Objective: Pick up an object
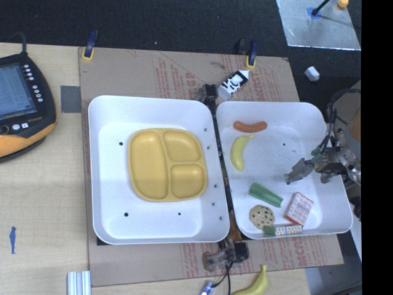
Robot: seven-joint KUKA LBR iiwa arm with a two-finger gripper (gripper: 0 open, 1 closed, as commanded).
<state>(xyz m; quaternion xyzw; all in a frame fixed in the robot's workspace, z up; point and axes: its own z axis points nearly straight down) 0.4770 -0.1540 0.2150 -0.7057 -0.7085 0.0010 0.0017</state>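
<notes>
The right bin (319, 118) holds six small things. A reddish sausage (250, 126) lies along its far side, and just near of it a yellow banana (239, 151) curves toward the bins' shared wall. Toward the near side lie a green pepper (265, 193), slanted, then a round speckled cookie (261, 216) by the near rim, and right of that a small red-and-white box (299, 208), tilted. A thin pale stick (284, 230) with a green end rests against the near rim, between cookie and box.

The gripper (295, 175) reaches in from the right and hangs over bare bin floor, right of the banana and far of the box. It points left, with nothing seen between the fingers; whether they are open or closed cannot be told. The pepper and box are the nearest items, both apart from it, and no item lies between them and the gripper.

The left bin (98, 183) carries a yellow tray (166, 163) with three compartments. A teach pendant (21, 106) sits on the bench at far left. A second banana (256, 282) lies outside the bins at the near edge, beside a clamp (222, 257) at the seam. A black-and-white tag (234, 82) lies beyond the far rims.
</notes>
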